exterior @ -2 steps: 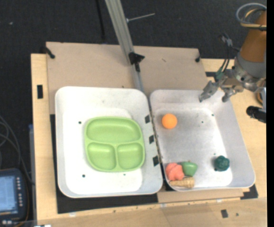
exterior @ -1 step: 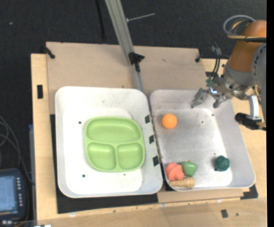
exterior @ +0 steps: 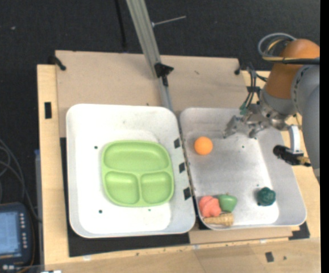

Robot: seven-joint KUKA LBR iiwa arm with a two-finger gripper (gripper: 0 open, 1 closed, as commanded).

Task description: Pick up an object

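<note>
My gripper [exterior: 241, 128] hangs over the far part of the right bin [exterior: 278, 178], open, with nothing between its fingers. An orange ball [exterior: 203, 146] lies in that bin, a short way to the left of and nearer than the gripper. At the bin's near edge sit a pink piece [exterior: 209, 206], a green piece [exterior: 228, 202] and a tan piece [exterior: 223, 220], bunched together. A dark green object [exterior: 266, 196] lies alone at the near right.
The left bin [exterior: 84, 152] holds a green divided tray [exterior: 137, 172] with three compartments. A slanted metal pole [exterior: 147, 38] rises from behind the bins' shared edge. The wooden bench [exterior: 113, 78] surrounds both bins.
</note>
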